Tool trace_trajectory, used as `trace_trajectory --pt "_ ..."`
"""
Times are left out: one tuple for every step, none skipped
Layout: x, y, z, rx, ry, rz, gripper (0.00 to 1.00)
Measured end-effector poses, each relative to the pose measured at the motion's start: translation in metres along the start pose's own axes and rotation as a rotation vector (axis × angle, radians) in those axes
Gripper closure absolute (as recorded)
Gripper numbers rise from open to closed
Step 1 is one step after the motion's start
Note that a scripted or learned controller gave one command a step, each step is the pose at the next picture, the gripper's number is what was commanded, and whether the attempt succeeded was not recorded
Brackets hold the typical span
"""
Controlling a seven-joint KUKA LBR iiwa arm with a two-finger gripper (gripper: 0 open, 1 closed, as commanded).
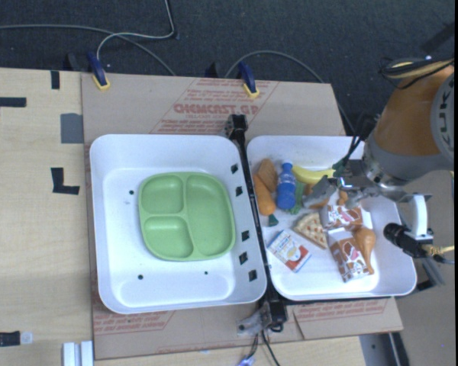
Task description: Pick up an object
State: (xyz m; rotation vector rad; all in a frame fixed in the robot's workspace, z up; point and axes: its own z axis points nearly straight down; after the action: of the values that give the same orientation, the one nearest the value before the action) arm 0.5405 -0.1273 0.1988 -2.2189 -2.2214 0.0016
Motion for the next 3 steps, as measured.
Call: trace_trajectory --pt "-0.026 0.069 0.099 -0.013 -0.013 0.002 0.00" --pt "-0.016 0.106 0.108 -0.001 -0.011 0.005 0.00" --pt "-0.014 0.110 0.094 -0.019 -0.012 0.001 1.00"
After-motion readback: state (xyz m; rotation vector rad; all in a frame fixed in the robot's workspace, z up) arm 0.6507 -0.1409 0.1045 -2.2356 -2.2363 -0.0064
